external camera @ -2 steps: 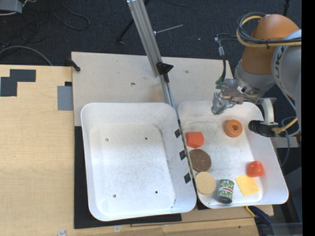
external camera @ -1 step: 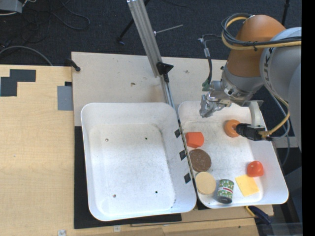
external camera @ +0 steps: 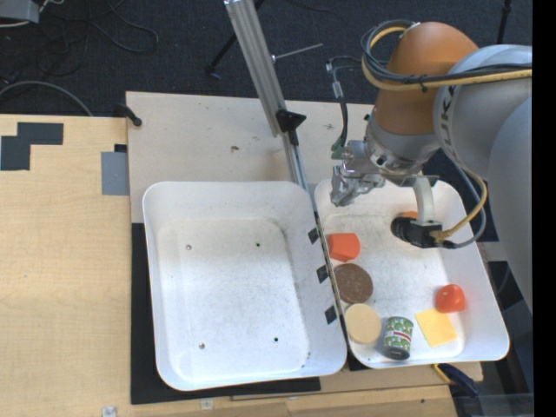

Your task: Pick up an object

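The right bin (external camera: 476,337) holds several small items: an orange block (external camera: 344,247) by its left wall, a brown disc (external camera: 354,282) below it, a tan disc (external camera: 363,324), a green-patterned can (external camera: 398,337), a yellow square (external camera: 435,327) and a red-orange ball (external camera: 449,298). My gripper (external camera: 346,189) hangs over the far left corner of this bin, above and behind the orange block. I see nothing between its fingers.
The left bin (external camera: 165,233) lies beside the right one. A slanted metal rail (external camera: 261,68) rises behind the bins. A black fitting with cable (external camera: 419,230) sits over the right bin under the arm. Wooden bench surface extends left.
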Action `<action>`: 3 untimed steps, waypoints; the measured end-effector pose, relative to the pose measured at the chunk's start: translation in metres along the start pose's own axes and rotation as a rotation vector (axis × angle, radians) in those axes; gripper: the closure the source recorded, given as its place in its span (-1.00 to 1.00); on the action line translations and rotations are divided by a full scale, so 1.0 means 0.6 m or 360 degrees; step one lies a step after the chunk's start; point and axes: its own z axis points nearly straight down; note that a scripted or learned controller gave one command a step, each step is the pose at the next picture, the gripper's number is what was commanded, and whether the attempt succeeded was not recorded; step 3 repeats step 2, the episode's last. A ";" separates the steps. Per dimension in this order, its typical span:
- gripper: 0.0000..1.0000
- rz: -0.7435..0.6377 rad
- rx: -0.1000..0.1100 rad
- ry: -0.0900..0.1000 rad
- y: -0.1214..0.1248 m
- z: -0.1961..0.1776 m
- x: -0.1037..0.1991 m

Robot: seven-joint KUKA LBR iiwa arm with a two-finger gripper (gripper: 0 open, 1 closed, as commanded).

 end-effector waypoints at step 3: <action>1.00 -0.0001 -0.0004 0.0000 0.003 -0.015 0.181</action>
